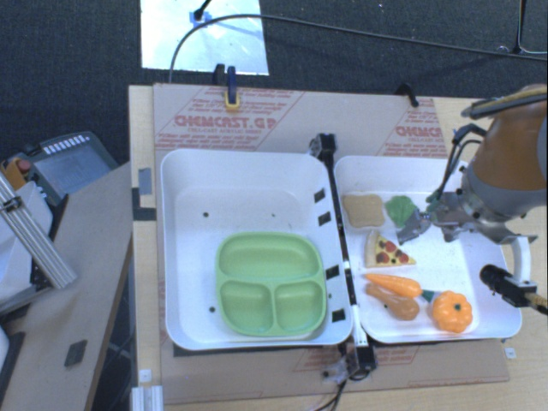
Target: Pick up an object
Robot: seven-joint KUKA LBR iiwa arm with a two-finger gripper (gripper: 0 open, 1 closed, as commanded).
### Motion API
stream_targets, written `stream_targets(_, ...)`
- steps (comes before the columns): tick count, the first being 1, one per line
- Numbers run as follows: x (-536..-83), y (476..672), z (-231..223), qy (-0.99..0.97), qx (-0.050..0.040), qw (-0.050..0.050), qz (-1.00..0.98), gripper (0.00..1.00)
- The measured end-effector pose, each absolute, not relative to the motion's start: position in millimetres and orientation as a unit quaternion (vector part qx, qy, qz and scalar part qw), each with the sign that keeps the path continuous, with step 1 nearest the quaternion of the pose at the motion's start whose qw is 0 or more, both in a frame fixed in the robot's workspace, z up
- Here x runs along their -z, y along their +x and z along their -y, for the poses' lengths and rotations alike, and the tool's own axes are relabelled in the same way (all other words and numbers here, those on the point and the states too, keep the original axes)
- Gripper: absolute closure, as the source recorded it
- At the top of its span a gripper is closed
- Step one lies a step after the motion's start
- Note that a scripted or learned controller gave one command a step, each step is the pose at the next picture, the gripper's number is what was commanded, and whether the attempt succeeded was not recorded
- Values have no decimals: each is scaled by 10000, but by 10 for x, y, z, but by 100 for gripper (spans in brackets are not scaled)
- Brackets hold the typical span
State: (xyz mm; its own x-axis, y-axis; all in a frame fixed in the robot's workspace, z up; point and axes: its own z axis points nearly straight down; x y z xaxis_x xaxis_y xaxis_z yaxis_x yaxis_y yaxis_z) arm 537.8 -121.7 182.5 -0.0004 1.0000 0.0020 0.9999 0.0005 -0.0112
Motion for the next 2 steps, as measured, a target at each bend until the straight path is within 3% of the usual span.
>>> stream_targets(1, -1887, 5409, 1216, -7060, 5, -5, 7082, 0)
stream_targets(2, -1460, 5382, 1173, -7066, -5, 12, 7076, 0)
